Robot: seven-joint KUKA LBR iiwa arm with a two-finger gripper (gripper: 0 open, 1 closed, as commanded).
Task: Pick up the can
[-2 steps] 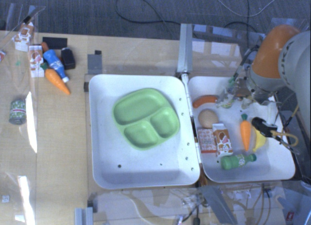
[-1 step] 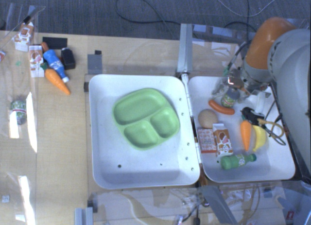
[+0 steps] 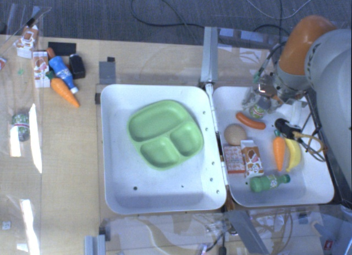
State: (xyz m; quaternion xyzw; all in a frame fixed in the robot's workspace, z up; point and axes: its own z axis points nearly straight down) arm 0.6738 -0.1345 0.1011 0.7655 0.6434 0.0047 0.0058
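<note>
You see the grey arm with its orange band (image 3: 308,39) reaching into the right shallow white bin (image 3: 324,190), the pincer (image 3: 263,97) low at the far corner. Directly beneath it sits the small shiny can (image 3: 256,108), probably the target. Whether the pincer is open or closed, you cannot tell. Just nearer lies a red sausage (image 3: 251,120).

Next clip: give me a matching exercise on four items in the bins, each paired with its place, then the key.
Things:
1. green divided plate
2. green bottle
3. sausage
4. carrot

Places:
A. lying near the right bin's front edge
B. beside the banana
C. in the left bin
D. just below the gripper, above the round brown item

Pairs: 1-C, 2-A, 3-D, 4-B
</note>
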